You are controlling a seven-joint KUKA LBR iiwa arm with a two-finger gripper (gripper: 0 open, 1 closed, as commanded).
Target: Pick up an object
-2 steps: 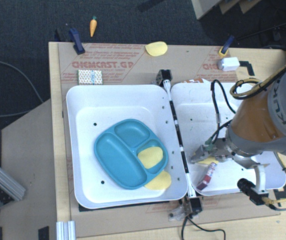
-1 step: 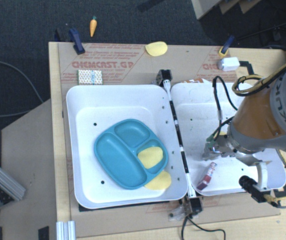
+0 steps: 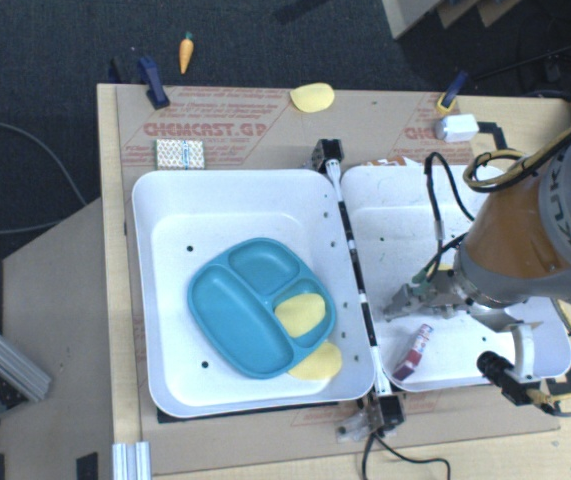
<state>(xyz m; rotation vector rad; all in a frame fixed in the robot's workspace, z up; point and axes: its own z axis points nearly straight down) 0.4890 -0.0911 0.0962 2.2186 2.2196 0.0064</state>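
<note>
Metal gripper (image 3: pixel 402 303), fingers apart, hovers above a slim reddish tube (image 3: pixel 413 352) on smooth white plastic.

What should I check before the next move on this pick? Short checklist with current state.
1. Target in view: ok. A small red-and-white tube lies in the right bin.
2. Gripper over the target's bin: ok, it sits above and just left of the tube.
3. Object between the fingers: not ok, the tube lies on the bin floor, apart from the gripper.
4. Finger opening: cannot tell, too small and dark.
5. Room around the target: not ok, the tube lies close to the divider between the bins.
6. Other candidates: ok. The left bin holds a blue divided plate with one yellow piece on it and another at its edge.
</note>
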